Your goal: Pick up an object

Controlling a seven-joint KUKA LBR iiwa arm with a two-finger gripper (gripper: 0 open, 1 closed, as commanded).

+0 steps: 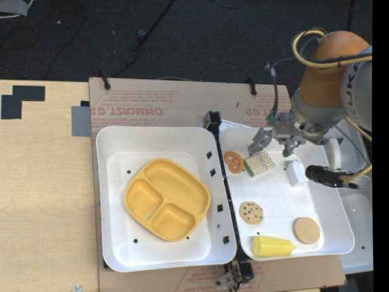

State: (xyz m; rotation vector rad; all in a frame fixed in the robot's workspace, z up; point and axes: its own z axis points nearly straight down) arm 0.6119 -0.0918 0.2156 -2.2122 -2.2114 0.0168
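Note:
The right bin [331, 205] holds a brown pretzel [233, 160], a dotted square block with a green edge [260, 163], a small white piece [295, 173], a chocolate-chip cookie [250, 212], a tan round disc [306, 230] and a yellow wedge [271, 246]. My gripper [275, 143] hangs over the bin's far part, just behind the dotted block. It is open, with one finger [260, 140] to the left and the other toward the white piece. Nothing sits between them.
A yellow divided plate [167, 198] lies in the left bin [109, 163]. A black divider [220, 181] runs between the bins. The arm's orange band [331, 66] and cables rise at the right. A black-tipped part [328, 176] juts out near the white piece.

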